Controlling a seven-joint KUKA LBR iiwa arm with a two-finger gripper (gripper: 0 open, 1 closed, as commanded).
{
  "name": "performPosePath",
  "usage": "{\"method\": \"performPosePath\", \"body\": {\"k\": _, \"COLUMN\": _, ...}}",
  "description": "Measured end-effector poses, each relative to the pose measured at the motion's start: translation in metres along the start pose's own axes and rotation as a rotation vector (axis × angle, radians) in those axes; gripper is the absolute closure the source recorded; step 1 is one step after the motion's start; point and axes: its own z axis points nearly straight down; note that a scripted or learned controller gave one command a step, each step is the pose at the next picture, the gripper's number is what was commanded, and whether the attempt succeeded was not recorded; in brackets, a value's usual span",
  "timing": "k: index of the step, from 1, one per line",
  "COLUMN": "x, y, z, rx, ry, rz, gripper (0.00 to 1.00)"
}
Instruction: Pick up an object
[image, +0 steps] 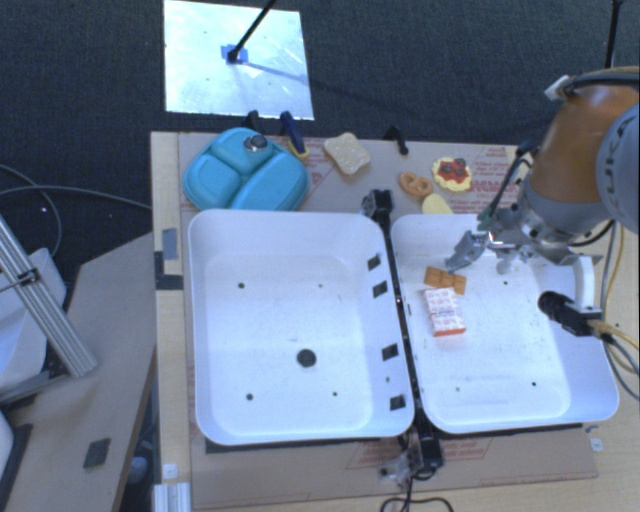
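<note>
Beside tool: carton; long axis near-far

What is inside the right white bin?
The right bin holds an orange cracker and a small red-and-white box. The claw hangs above its far part, covering some floor there.

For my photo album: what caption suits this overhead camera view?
Robot gripper hovers in the right bin, near a waffle piece and small box.

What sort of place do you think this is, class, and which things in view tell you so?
Probably a robotics lab test bench: a grey arm with an orange band reaches over two shallow white plastic bins, and small toy foods such as a bread slice lie along the cardboard-covered bench.
</note>
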Motion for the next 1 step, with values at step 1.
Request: {"method": "performPosePath", "body": {"k": 1, "x": 0.0172, "y": 0.0488, "z": 0.1089, "rx": -0.002, "ry": 0.000, "rz": -0.004, "gripper": 0.00}}
